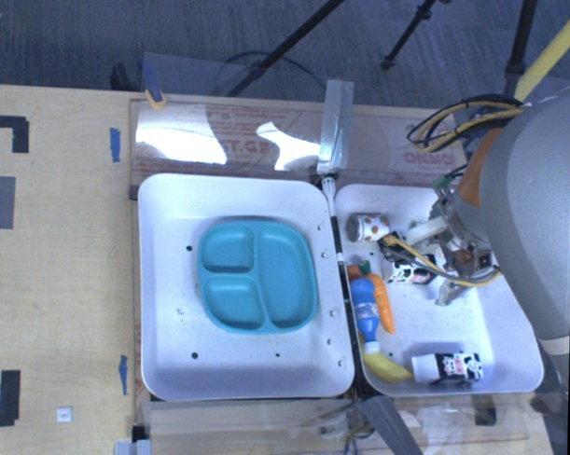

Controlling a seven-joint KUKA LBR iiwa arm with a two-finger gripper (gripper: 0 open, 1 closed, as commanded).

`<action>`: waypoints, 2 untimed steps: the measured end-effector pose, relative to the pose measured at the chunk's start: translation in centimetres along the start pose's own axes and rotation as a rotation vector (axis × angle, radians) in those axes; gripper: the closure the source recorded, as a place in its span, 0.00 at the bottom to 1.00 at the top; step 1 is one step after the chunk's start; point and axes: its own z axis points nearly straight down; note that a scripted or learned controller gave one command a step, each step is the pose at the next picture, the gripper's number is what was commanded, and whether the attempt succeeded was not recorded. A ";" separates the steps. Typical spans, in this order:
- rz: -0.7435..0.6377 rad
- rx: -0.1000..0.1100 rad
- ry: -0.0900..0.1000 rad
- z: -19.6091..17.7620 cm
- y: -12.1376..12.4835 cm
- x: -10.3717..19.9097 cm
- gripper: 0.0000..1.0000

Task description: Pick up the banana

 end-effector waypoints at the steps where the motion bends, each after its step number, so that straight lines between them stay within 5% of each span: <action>1: -0.034 -0.006 0.002 1.1 0.4 6.7 0.00; 2: -0.111 0.004 -0.005 1.4 1.7 6.5 0.00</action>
